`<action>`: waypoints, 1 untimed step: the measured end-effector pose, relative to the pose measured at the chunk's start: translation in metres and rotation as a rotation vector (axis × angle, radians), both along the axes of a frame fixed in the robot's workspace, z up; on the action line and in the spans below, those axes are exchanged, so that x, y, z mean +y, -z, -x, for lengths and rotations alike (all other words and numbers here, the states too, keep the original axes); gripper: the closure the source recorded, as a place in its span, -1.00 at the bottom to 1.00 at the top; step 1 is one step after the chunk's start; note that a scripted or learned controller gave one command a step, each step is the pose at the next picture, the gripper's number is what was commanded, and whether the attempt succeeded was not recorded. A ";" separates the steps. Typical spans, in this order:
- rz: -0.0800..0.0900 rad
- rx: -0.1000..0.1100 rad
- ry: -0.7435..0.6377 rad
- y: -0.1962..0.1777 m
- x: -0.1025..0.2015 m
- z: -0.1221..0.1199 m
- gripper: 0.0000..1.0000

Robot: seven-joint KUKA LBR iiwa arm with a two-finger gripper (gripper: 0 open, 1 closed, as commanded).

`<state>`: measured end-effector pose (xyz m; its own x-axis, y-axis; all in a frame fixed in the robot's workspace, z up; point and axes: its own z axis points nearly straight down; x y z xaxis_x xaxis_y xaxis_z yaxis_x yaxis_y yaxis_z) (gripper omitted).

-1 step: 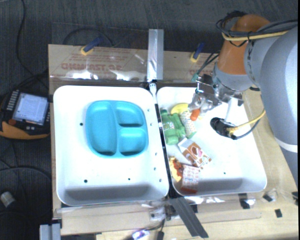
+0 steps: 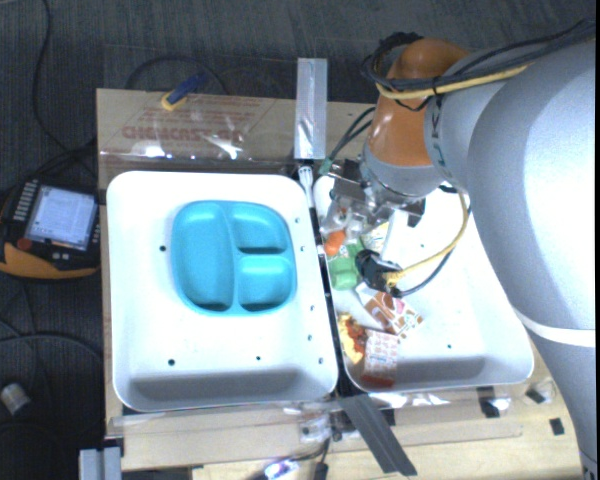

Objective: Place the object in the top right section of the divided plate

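2 white bins before us, blue plate in the left bin, gripper low over clutter in the right bin, its grip we cannot tell.

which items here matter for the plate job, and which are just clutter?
Job:
- blue divided plate, left bin
- gripper, low over the right bin
- pile of small objects along that bin's left side

Lying about:
- orange handheld pendant, left of bench
- blue-and-yellow item on the cardboard
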<state>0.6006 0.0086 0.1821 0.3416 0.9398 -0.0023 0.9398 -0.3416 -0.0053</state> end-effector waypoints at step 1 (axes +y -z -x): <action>0.002 0.000 0.068 0.000 0.039 -0.023 1.00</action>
